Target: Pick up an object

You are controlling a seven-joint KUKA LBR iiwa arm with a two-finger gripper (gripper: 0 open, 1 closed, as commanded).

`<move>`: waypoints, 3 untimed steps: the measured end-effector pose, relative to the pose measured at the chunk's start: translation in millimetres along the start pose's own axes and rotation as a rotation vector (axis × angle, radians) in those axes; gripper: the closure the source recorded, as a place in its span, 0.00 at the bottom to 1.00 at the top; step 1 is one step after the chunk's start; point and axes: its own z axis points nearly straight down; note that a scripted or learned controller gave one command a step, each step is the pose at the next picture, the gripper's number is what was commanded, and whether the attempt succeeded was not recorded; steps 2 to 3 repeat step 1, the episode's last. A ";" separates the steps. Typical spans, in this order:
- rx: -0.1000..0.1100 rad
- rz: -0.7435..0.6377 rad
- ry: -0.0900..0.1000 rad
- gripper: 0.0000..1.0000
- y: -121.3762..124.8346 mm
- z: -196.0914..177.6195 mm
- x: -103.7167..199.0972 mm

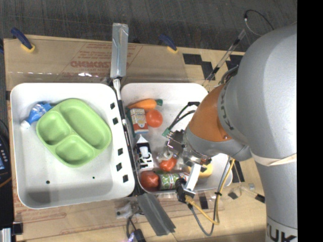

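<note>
Brown cardboard covers the worktop (60,221), one sheet under two shallow white bins set side by side.

Right bin (166,91), nearest contents first:
- One red apple-like fruit (149,179) in the near left corner.
- One small bottle with a green label (170,181), lying on its side, touching that fruit.
- One yellow item (204,171), partly hidden by the arm.
- One small red tomato-like piece (167,164), just below the tool.
- One black-and-white carton (144,155), against the left wall.
- One can with a red label (138,119), further back.
- One round red-orange fruit (154,118), touching the can.
- One orange carrot (144,104), furthest back, green at its right end.

Tool (174,150): one, on the grey arm (262,100) with its orange band (209,120), low over the middle of the right bin, close to the tomato-like piece. Whether its fingers stand apart or together cannot be told; nothing is seen held.

Left bin (30,195):
- One green divided tray (74,131), three compartments, nothing in them.
- One blue item (36,111), partly under the tray's far left edge.

Far edge: two blue clamps (22,39) on the cardboard, one grey upright post (119,49) between the bins.
</note>
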 end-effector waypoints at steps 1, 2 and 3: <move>0.000 -0.034 -0.002 1.00 1.4 -75.2 91.1; 0.000 -0.034 -0.002 1.00 1.4 -75.2 91.1; 0.000 -0.034 -0.002 1.00 1.4 -75.2 91.1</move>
